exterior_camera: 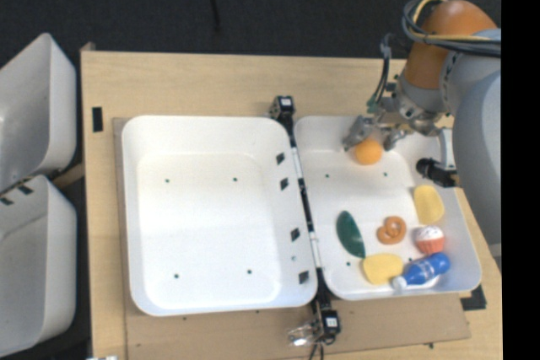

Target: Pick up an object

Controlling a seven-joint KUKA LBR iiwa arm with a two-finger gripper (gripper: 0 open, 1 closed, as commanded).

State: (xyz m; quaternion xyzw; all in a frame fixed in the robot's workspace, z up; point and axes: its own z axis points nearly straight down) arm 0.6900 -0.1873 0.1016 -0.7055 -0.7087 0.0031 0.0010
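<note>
My gripper (372, 136) hangs over the far part of the right bin (331, 139). An orange ball (368, 153) sits right at its tip, touching or nearly touching it. The view does not show whether the ball rests on the bin floor or is lifted. Nearer the front of the same bin lie a dark green oval (350, 233), an orange ring (391, 229), a pale yellow oval (428, 203), a red and white ball (429, 240), a yellow lump (381, 268) and a blue bottle (424, 271).
The left bin (135, 181) stands beside the right one, with a black-clipped divider (300, 206) between them. The grey arm with its orange band (439, 38) comes in from the right over the bench edge.
</note>
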